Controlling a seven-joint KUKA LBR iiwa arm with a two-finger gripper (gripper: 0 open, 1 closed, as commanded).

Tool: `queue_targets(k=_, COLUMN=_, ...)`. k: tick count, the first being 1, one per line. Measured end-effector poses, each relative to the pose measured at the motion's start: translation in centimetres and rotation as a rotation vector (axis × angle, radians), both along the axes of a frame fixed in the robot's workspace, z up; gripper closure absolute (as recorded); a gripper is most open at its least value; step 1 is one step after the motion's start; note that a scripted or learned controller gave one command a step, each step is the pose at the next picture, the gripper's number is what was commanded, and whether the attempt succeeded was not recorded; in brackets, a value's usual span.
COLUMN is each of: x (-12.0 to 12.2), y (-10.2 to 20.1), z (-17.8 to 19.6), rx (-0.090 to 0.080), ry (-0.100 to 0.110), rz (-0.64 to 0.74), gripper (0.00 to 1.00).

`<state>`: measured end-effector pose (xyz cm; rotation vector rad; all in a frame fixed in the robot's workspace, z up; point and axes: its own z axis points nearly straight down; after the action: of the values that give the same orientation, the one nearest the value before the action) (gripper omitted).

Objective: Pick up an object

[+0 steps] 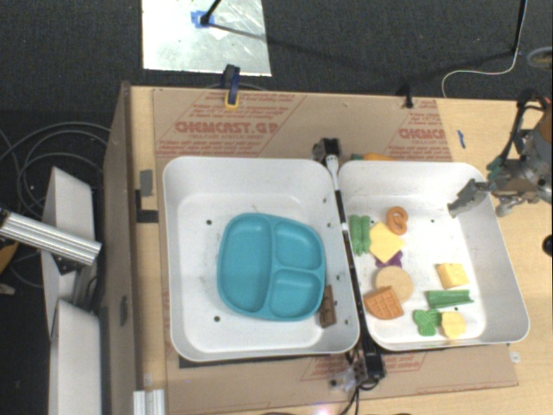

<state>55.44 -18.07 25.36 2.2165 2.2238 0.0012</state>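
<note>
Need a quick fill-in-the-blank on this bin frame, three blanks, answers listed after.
1. The blue divided plate lies in the ____ bin.
2. The toy foods, such as the waffle, lie in the ____ bin.
3. The plate has ____ compartments.
4. The gripper hangs over the right bin's ____ edge.

Answers: left; right; three; far

Bench top: brown cardboard sheet (285,119) beneath the bins; yellow clamp (231,86) at its far edge; black clip (329,150) between the bins' far corners.

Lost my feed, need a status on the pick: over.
Gripper at right bin's upper right rim, nothing seen in it. Toy food pieces scattered in right bin, untouched. Blue divided plate in left bin. Nothing blocking.
</note>
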Motion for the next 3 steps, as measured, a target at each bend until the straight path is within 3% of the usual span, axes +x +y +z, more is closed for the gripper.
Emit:
queue_targets(k=1, x=2.9, y=4.9, z=-10.6, rx=0.003, ry=0.004, rz=0.006, gripper=0.00)
queue_targets(k=2, x=1.7, y=9.3, z=-12.0, rx=0.003, ry=0.004, rz=0.005, gripper=0.00)
queue_targets(k=3, x=-7.2, y=4.8, z=-11.9, rx=0.001, ry=0.007, rz=-0.009, gripper=0.00)
